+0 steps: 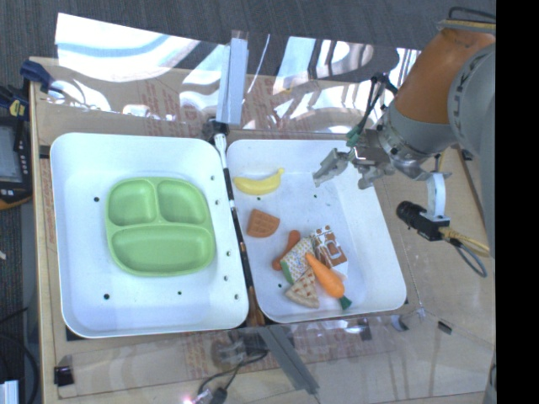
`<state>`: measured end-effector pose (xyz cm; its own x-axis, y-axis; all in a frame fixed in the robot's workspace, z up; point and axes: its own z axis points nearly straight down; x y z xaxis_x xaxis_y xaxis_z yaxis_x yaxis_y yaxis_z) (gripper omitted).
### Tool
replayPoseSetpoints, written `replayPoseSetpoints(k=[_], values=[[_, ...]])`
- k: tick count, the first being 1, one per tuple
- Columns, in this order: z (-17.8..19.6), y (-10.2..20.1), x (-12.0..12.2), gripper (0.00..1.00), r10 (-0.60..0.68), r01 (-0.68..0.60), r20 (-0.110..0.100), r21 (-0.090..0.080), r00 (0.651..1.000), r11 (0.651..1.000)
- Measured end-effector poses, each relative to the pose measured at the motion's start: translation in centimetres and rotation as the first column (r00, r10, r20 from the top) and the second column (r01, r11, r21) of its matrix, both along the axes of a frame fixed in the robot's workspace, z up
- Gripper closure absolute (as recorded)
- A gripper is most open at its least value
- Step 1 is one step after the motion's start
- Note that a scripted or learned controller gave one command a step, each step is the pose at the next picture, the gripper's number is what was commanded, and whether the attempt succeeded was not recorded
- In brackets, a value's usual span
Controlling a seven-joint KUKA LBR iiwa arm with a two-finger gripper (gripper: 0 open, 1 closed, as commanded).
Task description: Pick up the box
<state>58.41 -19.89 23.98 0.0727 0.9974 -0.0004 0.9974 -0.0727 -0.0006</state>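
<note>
The box (328, 247) lies untouched in the right bin (370, 225), wedged in a cluster beside a carrot (325, 276) and cracker-like pieces, so the pick has not begun. The gripper (347, 167) hangs above the bin's upper right area, well apart from the box, its fingers spread wide and empty. Remaining steps, by judgement: travel over the cluster, descend, close, lift.

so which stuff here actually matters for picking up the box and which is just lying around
Belongs to the job:
- box, right bin, among the food pile
- gripper, above the right bin's far end, nothing between its fingers

Lying about:
- banana
- waffle
- carrot
- sandwich
- green divided plate, left bin
</note>
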Motion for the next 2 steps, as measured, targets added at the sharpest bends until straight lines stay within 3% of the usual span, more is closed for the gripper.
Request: replayPoseSetpoints(k=[1, 2], values=[[-0.1, -0.2, 4.1, 0.00, 0.128, -0.128, 0.001, 0.000, 0.992, 0.992], [-7.6, -1.1, -2.9, 0.00, 0.184, -0.184, -0.004, 0.002, 0.983, 0.983]])
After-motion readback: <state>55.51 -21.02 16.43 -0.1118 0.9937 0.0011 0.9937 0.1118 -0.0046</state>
